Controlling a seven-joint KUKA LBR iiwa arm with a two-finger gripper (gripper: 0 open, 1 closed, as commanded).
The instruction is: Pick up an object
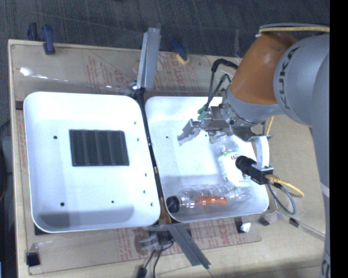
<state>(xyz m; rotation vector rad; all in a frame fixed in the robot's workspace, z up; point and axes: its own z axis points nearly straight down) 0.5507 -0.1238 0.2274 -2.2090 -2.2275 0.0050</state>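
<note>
My gripper (187,132) hangs over the middle of the right bin (168,155), pointing left, with bare white floor under it. A clear plastic bottle (209,200) with a black cap and an orange label lies along that bin's front wall, well below the gripper. A second clear bottle (231,165) with a pale green label lies by the bin's right wall, partly under the wrist. In the left bin (40,155) a dark ribbed rectangular block (98,147) lies flat. Nothing shows at the gripper's tip.
A metal divider bar (148,57) runs up from where the two bins meet. Blue clamps (47,38) sit on the bench's far edge. A black connector with a yellow cable (261,174) hangs off the wrist over the right bin's right wall.
</note>
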